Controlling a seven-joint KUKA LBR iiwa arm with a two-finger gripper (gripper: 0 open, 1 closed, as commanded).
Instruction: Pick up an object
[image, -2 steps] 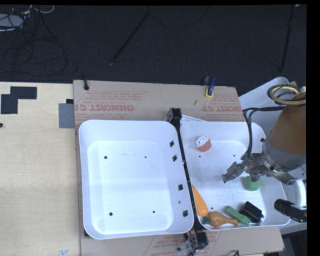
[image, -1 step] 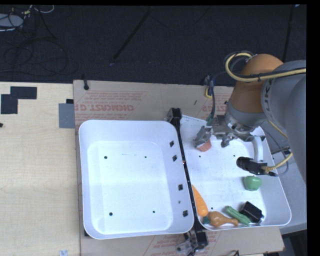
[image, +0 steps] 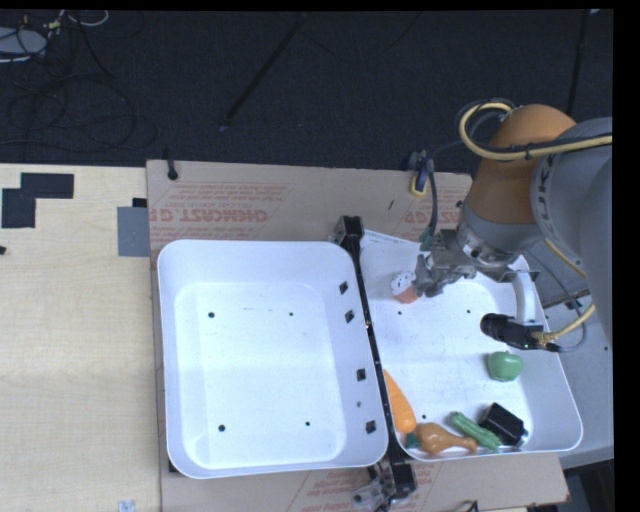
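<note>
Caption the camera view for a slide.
Arm's tool low over the right bin, near a small orange-white item; toys lie along its front edge.

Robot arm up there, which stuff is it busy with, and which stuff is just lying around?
Busy with:
- gripper, down in the right bin
- small orange-red thing right beside the gripper; whether it is gripped can't be told

Just lying around:
- green ball
- carrot
- orange-tan toy
- green stick
- black block
- left bin
</note>
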